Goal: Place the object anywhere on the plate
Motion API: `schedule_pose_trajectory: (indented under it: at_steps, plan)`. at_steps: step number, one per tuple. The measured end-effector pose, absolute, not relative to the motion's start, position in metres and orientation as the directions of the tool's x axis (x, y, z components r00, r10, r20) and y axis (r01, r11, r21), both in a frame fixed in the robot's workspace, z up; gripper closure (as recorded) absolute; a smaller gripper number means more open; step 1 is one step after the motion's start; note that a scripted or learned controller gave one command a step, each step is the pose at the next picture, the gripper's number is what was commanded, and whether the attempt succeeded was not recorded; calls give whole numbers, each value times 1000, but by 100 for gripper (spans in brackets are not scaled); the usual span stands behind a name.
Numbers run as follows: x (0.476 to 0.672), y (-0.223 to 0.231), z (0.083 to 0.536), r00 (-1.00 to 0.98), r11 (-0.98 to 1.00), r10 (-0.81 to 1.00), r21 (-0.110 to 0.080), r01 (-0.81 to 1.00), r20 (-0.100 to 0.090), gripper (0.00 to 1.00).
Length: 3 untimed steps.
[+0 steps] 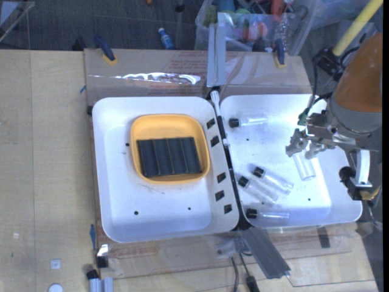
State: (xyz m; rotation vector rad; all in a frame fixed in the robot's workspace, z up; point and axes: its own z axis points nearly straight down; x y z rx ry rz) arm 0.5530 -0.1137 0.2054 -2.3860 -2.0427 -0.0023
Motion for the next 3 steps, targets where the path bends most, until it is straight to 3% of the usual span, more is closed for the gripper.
schedule_pose_trajectory:
  at_steps: [1,2,3]
  plan:
    - [582,-98,224,-119,119,993,3,993,-1,100]
    - [620,-90,193,-271,271,962,3,962,-2,100]
    - [633,-72,195,-402,402,916,4,916,-2,100]
